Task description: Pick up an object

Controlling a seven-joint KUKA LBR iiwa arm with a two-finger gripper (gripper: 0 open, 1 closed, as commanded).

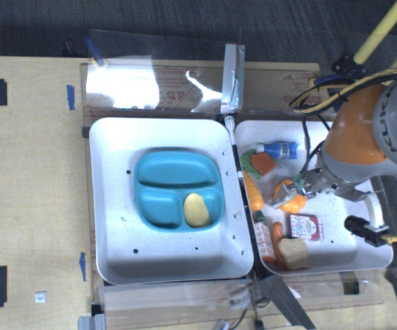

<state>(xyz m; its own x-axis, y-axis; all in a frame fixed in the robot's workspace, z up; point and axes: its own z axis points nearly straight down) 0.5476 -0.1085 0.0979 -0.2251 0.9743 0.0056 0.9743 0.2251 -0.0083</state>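
The scene is brightly and evenly lit from above, with soft, short shadows inside the left bin (109,253). Strong white glare washes the clear panel (122,88) behind it. Focus is slightly soft throughout.

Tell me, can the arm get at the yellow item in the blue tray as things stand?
Probably yes. The yellow item lies uncovered in a lower compartment of the blue tray, nothing on top of it. The arm hangs over the right bin, so it must cross the divider first.
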